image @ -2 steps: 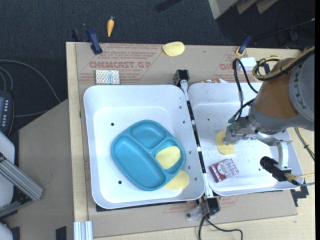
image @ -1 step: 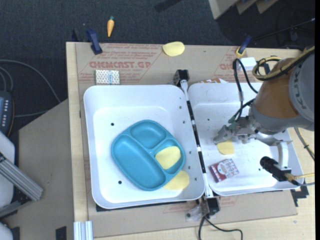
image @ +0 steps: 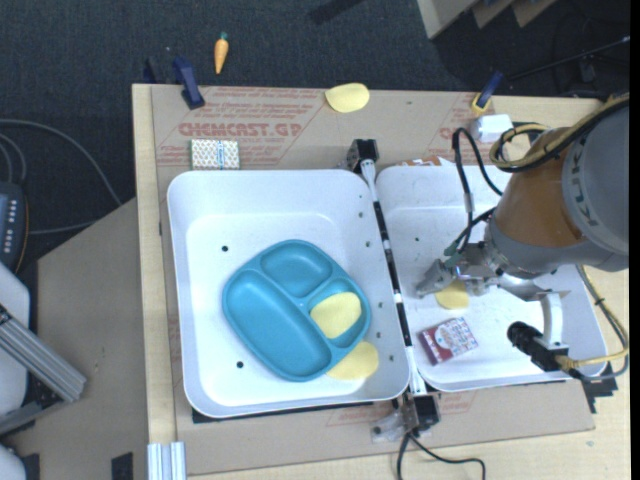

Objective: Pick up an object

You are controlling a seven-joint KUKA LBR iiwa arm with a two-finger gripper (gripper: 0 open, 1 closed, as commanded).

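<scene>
My gripper (image: 447, 276) is low in the right bin (image: 430, 193), near its left-centre. A small yellow piece (image: 453, 299) lies right under its tip, partly hidden by it, and I cannot see whether they touch. A red-and-white packet (image: 447, 341) lies flat just in front of that, near the bin's front wall. In the left bin (image: 200, 208) sits a blue divided plate (image: 280, 303) with a yellow lemon-like piece (image: 337, 314) in one compartment. Another yellow piece (image: 356, 363) rests against the plate's front right edge.
On the cardboard behind the bins lie a yellow piece (image: 347, 97), a patterned sachet (image: 215, 153) and a blue clip (image: 187, 83). A small carrot toy (image: 221, 53) lies on the dark floor beyond. The orange-banded arm covers the right bin's right side.
</scene>
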